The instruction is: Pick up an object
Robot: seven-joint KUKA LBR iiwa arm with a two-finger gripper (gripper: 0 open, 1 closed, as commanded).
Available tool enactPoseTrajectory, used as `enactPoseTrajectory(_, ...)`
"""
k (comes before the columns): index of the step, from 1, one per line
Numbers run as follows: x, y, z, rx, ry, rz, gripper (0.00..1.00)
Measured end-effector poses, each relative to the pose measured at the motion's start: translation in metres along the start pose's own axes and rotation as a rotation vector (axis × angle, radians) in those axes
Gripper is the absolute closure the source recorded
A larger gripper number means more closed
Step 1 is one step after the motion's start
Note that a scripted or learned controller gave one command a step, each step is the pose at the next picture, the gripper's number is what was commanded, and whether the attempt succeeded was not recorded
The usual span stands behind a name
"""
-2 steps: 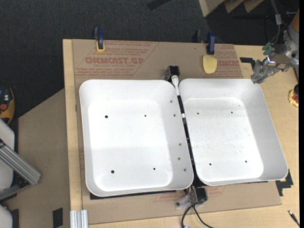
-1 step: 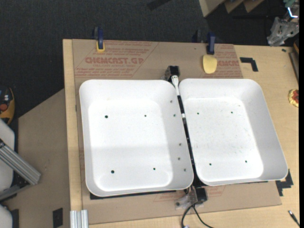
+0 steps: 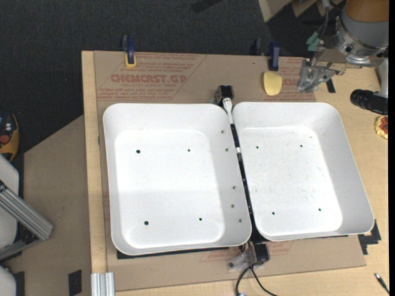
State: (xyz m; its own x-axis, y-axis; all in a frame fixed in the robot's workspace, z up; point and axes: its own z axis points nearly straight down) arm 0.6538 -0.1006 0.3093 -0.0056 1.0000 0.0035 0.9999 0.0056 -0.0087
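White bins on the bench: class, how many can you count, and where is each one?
2. The left bin and the right bin lie side by side on the bench.

Red print "CHEMCAST GP", upside down, on brown paper-faced board (image 3: pixel 162 73) beneath bins | smaller red lines around it too blurred to read | elsewhere nothing legible
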Motion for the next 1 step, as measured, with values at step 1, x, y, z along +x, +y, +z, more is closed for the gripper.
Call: enactPoseTrajectory(1, 0.0203, -0.0203, -0.0441, -0.014, -0.004, 0.003, 1.0)
